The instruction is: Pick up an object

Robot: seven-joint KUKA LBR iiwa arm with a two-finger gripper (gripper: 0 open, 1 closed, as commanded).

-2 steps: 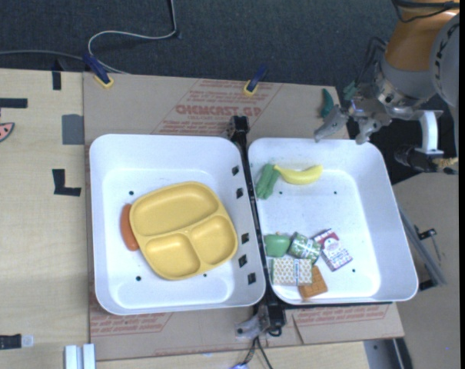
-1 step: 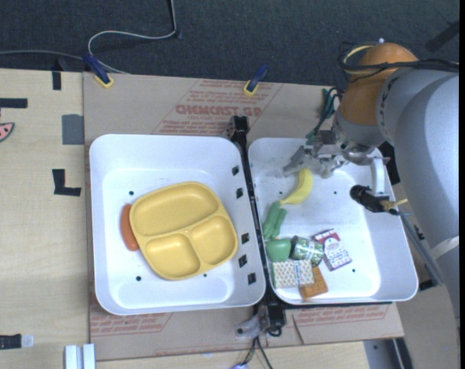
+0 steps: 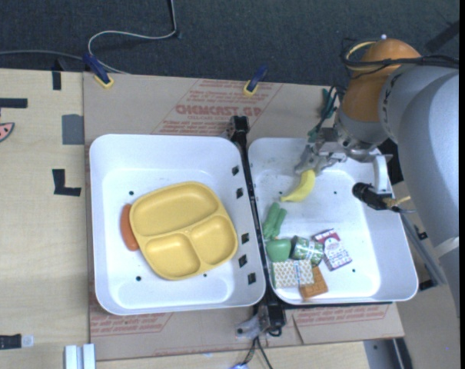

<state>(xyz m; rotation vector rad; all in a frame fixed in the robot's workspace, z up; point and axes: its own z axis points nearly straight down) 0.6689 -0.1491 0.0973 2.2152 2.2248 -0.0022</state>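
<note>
1. The arm has the tool down inside the right bin, close to that bin's far wall.
2. From where I stand I cannot tell whether the tool is spread or pressed together; it is a small, dark cluster under the wrist and the detail is lost.
3. Just below the tool, nearly touching it, lies a yellow banana on the bin floor. Nothing shows it lifted or pinched.
4. Farther toward the near side from the tool sit a green bottle-like thing, a darker green object, a small printed packet and a patterned pouch with an orange piece beside it.
5. Well off to the tool's far side, across the divider, the left bin carries a yellow divided tray with an orange thing tucked at its edge.
6. I judge this to be the approach or grasp step on the banana, with no pick yet made.
7. The next move calls for the tool to settle over the banana's upper end, straddle its narrow width, close firmly, and then rise straight up clear of the bin wall.
</note>
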